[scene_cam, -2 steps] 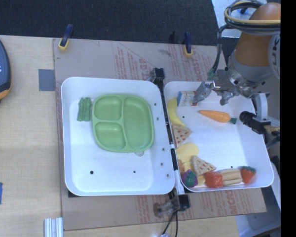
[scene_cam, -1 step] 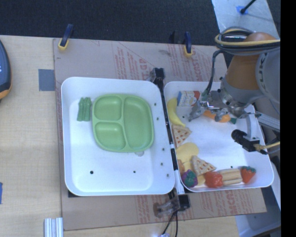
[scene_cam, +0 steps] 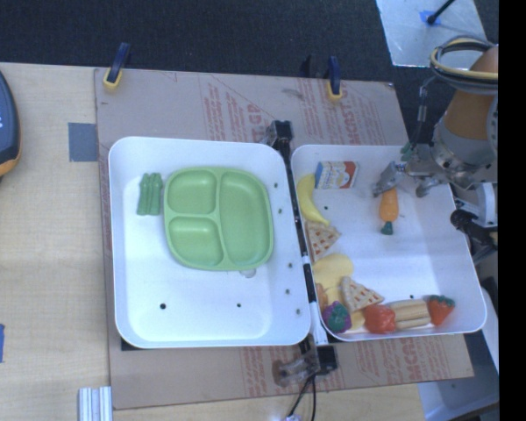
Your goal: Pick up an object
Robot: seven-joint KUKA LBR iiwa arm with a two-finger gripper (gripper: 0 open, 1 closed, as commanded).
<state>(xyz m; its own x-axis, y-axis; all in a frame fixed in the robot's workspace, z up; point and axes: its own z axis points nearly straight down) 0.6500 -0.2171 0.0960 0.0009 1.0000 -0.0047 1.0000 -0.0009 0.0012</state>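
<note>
Wooden bench; cardboard sheet carries faint red print, unreadable. Gripper over right bin, spread or clenched: cannot tell. Toy carrot lies just below it, contact unclear.

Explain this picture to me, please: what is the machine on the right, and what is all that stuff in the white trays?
It is one photo from a camera fixed above a bench, looking down at a slant. The grey machine is a robot arm reaching in from the right; its gripper hangs over the right bin, just above a toy carrot. I cannot tell whether it grips the carrot. That bin also holds toy food: a banana, a small milk carton, waffles and a strawberry. The left bin holds a green divided plate and a green bean pod.
</note>
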